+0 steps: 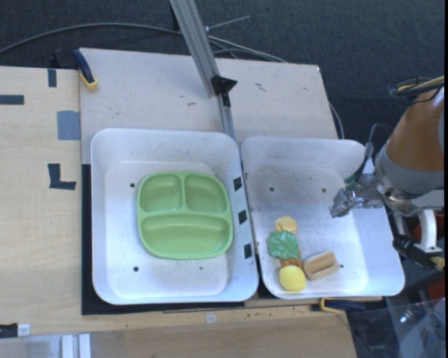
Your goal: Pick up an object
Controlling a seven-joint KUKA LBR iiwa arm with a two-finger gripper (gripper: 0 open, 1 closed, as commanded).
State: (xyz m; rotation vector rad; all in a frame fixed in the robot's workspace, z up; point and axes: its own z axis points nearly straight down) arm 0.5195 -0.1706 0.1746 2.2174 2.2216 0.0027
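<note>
Reaching in from the right edge, the grey arm with its orange band point(422, 136) carries the two-finger gripper point(342, 203) over the right-hand shallow white plastic bin point(299, 155), above that bin's right side. Whether the gripper is open or closed cannot be told at this size, and nothing shows in its grasp. The things to pick lie in a cluster at the front of the same bin, apart from the gripper: a small pale-yellow lumpy piece point(286, 224), just in front of it a green leafy toy vegetable on a brownish stem point(284, 245), then a round yellow lemon-like ball point(292, 277) touching the stem's lower end, and beside that, to the right, a tan block shaped like a small bread roll point(320, 264). The left-hand shallow white plastic bin point(104, 200) holds a light-green plastic plate with three compartments point(184, 215), lying flat near its middle
</note>
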